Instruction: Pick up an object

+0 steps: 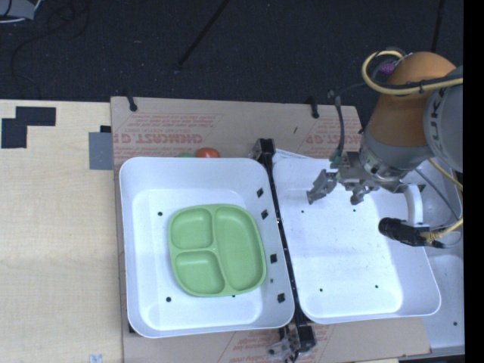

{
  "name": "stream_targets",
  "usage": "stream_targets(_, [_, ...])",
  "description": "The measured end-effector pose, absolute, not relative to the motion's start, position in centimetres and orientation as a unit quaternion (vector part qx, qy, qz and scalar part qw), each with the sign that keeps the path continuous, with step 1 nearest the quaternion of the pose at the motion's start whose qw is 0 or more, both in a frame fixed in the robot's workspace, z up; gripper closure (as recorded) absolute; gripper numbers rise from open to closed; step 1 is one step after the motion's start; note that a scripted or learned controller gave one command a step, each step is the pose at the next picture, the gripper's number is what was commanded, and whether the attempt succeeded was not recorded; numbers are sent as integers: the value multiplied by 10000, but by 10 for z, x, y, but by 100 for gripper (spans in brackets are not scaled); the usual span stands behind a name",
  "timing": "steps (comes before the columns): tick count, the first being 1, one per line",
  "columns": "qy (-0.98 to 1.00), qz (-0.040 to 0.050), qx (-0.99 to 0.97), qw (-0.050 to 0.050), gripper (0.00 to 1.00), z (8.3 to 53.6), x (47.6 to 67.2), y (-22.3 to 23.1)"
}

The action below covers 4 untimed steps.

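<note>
A light green divided plate [217,249] with three compartments lies flat in the middle of the left bin [147,187]. My gripper [338,193] hangs over the far part of the right bin [355,278], well to the right of the plate and apart from it. Its two fingers [319,190] are spread open with nothing between them.
A small red object [207,153] peeks out behind the far rim of the left bin, on the cardboard sheet [227,127]. A black divider [276,233] runs between the two bins. Pale wooden bench top [53,240] stretches to the left.
</note>
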<state>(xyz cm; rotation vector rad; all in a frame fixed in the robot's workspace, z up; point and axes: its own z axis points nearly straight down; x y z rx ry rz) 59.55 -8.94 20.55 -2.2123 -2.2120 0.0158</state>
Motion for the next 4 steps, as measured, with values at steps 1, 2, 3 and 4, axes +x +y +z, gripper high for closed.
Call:
stream_targets(1, [-7076,10,-7066,17,0,213,598,-90])
stream_targets(2, [-7076,23,-7066,31,0,168,599,-85])
stream_targets(3, [-7078,18,-7064,24,0,115,609,-83])
stream_targets(4, [-7068,19,-7074,26,0,85,608,-81])
